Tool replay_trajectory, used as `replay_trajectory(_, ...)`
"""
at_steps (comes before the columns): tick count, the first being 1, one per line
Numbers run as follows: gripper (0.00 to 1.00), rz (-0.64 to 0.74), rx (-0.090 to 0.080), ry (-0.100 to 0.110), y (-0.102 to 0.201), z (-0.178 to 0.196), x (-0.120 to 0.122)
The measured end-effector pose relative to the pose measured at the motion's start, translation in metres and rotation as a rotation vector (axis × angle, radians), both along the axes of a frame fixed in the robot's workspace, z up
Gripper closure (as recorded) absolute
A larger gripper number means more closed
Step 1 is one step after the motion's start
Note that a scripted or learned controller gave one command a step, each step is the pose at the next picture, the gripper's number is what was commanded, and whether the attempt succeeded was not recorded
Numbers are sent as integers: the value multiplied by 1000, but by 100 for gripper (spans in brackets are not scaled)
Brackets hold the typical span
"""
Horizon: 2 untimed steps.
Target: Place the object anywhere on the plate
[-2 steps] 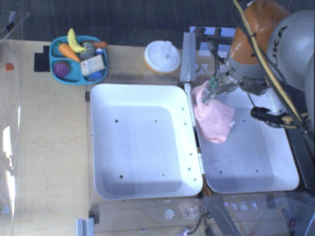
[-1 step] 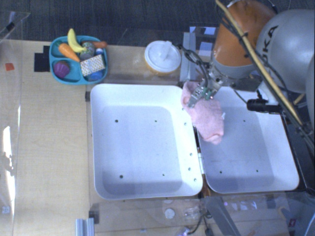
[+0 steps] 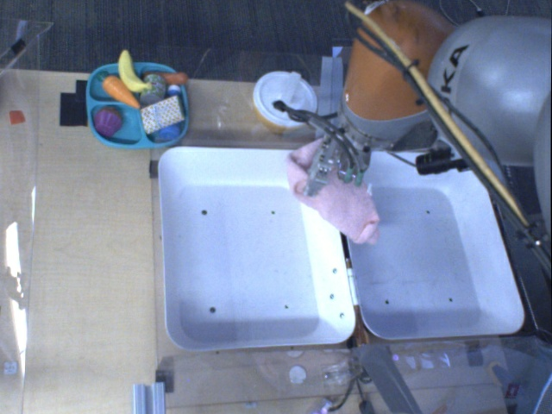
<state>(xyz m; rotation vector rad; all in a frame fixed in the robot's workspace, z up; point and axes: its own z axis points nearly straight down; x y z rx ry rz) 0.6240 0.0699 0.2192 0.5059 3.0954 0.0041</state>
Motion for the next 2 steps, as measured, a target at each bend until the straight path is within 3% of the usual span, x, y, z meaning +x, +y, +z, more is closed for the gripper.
replay_trajectory(1, 100, 322, 0, 0, 50, 4, -11)
replay_trajectory(2, 0, 321, -1, -1, 50, 4, -11)
